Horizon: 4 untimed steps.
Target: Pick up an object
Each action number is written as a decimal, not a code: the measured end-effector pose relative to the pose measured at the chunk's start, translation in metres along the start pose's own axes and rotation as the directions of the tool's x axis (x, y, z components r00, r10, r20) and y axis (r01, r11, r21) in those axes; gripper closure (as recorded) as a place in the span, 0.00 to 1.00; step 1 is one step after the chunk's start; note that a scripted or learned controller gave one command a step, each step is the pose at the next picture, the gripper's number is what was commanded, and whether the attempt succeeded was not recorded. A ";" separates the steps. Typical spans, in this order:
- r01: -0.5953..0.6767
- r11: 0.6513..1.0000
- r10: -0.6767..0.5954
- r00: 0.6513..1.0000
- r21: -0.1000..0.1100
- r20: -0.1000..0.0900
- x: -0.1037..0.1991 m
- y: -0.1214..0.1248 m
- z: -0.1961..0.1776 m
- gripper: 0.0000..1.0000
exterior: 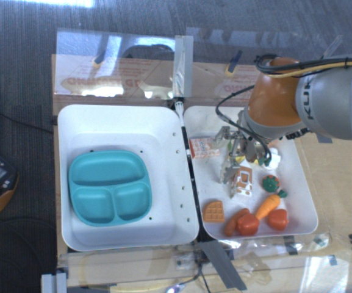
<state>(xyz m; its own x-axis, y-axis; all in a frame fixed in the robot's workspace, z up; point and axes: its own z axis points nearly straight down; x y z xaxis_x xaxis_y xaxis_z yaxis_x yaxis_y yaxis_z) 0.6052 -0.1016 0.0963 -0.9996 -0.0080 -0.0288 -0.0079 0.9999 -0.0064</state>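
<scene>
1. The small printed carton (243,182) lies in the right bin (307,206), centre-right of frame, just below my hand (237,157).
2. I'm poised to grasp; whether my hand is apart or together, I cannot tell.
3. Next: descend squarely, avoiding the glossy plastic carrot (267,206) and the ridged waffle (213,211).

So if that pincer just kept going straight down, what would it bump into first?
Most likely the small white and orange carton lying in the right bin. The pincer hangs right above it, though depth is hard to judge from this slanted view.
</scene>
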 end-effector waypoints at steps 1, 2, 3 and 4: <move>0.114 0.994 -0.114 0.994 0.000 0.007 0.020 -0.013 -0.002 0.00; 0.052 0.999 -0.052 0.999 0.000 0.008 0.040 0.003 -0.002 0.00; -0.095 0.995 0.095 0.995 -0.005 0.007 0.070 -0.008 -0.002 0.00; -0.403 0.915 0.403 0.915 0.006 -0.025 -0.007 -0.015 -0.012 0.00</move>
<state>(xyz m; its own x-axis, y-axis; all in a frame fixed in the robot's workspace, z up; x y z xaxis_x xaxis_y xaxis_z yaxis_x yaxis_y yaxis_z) 0.6125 -0.1160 0.1088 -0.9183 0.3959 -0.0044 0.3959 0.9183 -0.0003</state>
